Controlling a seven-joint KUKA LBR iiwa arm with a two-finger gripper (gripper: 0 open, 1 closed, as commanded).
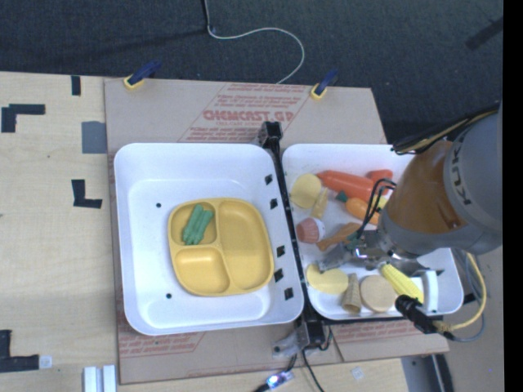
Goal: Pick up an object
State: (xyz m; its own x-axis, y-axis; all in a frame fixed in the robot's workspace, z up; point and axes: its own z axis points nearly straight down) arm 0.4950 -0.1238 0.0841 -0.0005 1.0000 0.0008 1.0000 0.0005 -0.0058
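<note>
Hand (347, 254) low in right bin (343, 149), among toy food. Apart or together: cannot tell, since the arm (433, 202) overhangs it. Nearest target is the brown piece (337, 238), touching or just beside the hand, between pink piece (308, 231) and yellow slice (327, 281). Probably light, stiff plastic, smooth and apt to slip; best taken across its narrow middle. Carrot (347, 182): right end hidden under arm.
</note>
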